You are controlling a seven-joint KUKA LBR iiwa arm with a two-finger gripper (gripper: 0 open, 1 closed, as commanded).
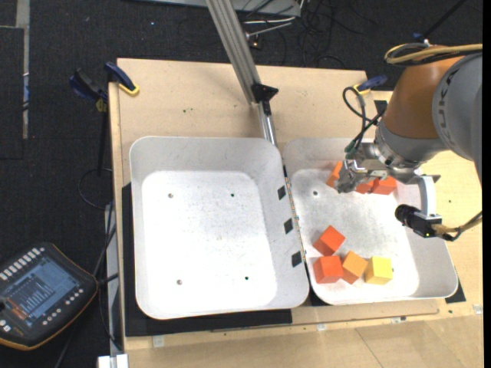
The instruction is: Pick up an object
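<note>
1 arm (430, 106) bent low, jaws (354, 176) seemingly among orange blocks (377, 184)

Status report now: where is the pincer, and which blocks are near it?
Pincer low over right bin, far end. Orange blocks beside it, none seen held. Four more blocks at near end, apart.

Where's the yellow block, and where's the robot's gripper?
yellow block (380, 270), camera view, on its top face.
gripper (349, 179), camera view, between its fingertips, in the right bin.
</note>
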